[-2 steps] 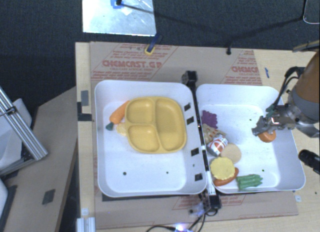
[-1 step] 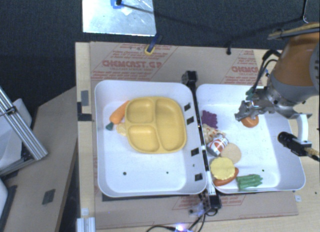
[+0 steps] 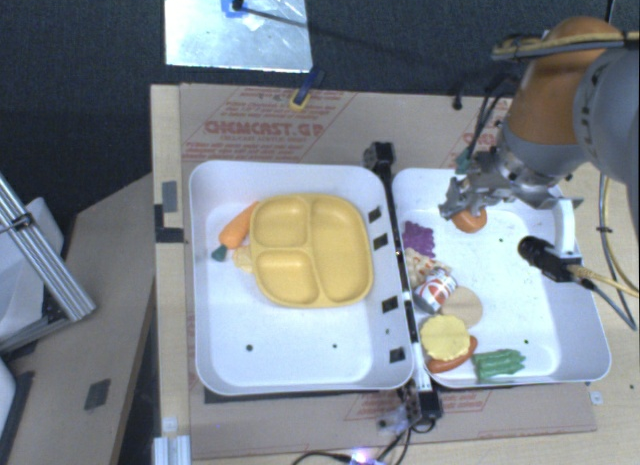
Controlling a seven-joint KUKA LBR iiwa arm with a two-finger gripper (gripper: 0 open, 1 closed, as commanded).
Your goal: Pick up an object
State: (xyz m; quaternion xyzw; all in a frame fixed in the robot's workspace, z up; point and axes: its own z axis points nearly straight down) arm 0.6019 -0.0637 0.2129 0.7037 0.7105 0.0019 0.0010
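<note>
A yellow divided plate (image 3: 305,250) and a toy carrot (image 3: 237,225) are kept in the left bin (image 3: 215,353). The right bin (image 3: 560,328) is packed with toy food: purple grapes (image 3: 418,239), a can (image 3: 433,291), green beans (image 3: 498,361). An orange toy (image 3: 469,219) is seen right under the gripper (image 3: 464,199), touching or not can't be told.

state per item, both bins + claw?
yellow divided plate: upright in the left bin, compartments bare
carrot: lying at the plate's left edge
claw: low over the right bin, at the orange item
purple item: lying loose
can: on its side
green item: lying flat near the front rim
</note>
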